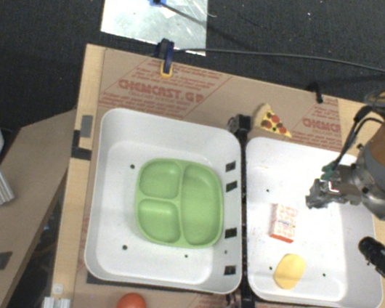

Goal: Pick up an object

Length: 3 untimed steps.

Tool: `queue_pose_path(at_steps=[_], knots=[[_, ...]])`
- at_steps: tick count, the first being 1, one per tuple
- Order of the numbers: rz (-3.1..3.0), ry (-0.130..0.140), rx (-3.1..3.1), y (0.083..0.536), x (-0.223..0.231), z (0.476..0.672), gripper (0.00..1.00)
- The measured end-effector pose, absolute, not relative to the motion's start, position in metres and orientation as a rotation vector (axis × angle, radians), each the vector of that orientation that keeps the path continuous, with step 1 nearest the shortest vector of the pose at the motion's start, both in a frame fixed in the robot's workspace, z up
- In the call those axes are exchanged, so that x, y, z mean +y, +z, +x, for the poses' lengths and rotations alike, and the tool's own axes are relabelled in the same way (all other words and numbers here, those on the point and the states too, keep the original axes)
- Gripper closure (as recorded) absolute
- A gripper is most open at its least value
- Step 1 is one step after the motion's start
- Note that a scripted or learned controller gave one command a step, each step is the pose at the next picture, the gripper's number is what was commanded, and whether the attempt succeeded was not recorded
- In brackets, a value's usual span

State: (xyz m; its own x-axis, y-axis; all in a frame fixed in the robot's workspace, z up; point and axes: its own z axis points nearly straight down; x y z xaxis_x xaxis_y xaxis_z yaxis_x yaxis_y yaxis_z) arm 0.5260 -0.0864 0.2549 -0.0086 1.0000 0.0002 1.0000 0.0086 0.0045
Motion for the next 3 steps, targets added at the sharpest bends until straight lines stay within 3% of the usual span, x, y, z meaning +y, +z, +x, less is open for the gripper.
queue_pose_path(at_steps=[3], knots=[[2.209,0.007,2.232,0.243,0.050,0.591,1.00]])
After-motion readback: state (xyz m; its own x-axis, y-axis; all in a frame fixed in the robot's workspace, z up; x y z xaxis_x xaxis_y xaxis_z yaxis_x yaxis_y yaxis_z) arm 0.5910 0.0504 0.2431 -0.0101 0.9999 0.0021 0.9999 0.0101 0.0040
